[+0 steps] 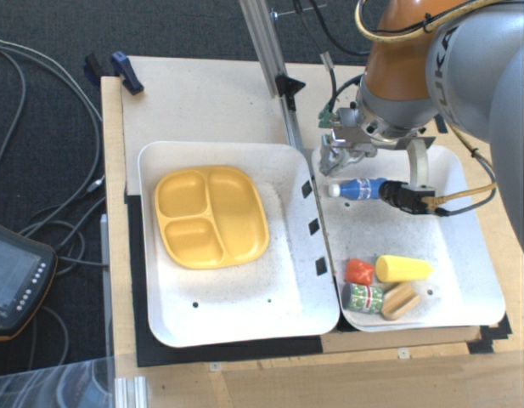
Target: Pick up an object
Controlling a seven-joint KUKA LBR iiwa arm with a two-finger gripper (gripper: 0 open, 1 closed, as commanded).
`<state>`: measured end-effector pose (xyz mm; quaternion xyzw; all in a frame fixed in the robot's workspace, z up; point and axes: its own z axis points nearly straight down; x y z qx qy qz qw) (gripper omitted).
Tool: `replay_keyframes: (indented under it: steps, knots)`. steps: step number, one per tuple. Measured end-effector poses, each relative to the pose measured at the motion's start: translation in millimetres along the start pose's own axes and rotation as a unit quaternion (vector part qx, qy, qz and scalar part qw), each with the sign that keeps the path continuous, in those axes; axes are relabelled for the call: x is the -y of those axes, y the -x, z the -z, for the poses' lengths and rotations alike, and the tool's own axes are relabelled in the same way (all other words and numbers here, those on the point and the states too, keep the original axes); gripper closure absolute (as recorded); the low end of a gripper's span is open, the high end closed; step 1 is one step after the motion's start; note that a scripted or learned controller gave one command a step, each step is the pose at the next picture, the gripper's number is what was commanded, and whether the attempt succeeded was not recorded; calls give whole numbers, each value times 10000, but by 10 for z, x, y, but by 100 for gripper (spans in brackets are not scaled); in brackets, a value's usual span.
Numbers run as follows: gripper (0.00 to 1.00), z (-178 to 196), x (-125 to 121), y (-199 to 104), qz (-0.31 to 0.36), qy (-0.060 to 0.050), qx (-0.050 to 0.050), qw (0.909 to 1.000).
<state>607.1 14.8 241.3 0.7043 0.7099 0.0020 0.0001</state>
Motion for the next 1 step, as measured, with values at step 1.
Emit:
replay_keyframes:
  steps: [1]
  knots:
    - [100,-141,-227,-464,-11,-7,5,10000]
